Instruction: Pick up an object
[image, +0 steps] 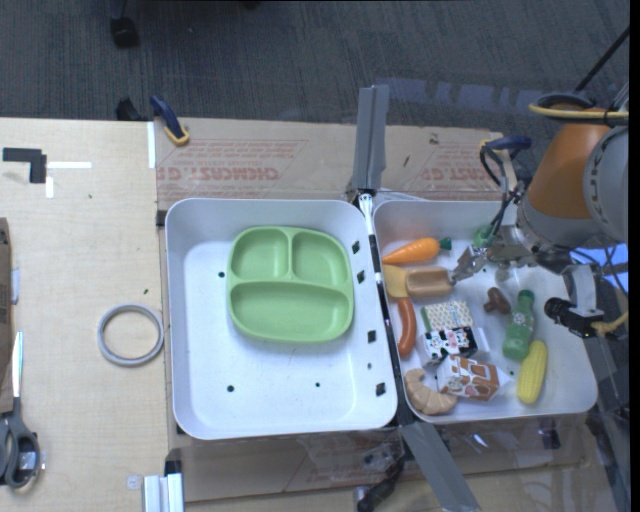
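Two bins on the bench. Left bin (200, 390) holds a green divided plate (291, 283), flat, toward its back half. Right bin (580, 395) holds the clutter. Arm (575, 180) comes in from the right, orange band above the wrist, reaching down over the right bin's back part.

Gripper (468, 263) sits low near the bin's back left, tips just right of the hot dog bun (428, 283) and below the carrot (412, 250). Jaws look slightly parted, nothing between them; whether a tip touches the bun I can't tell.

Rest of the right bin, big to small: corn (532, 371) at the front right, green bottle (519, 327) just beside it, red sausage (406, 325) along the left wall, croissant (430, 393) at the front, small printed carton (470, 377) touching it, patterned box (448, 330) mid-bin, brown lump (496, 299) near the bottle.

Outside the bins, on the bench left: tape ring (130, 333), scissors (18, 440) at the edge.
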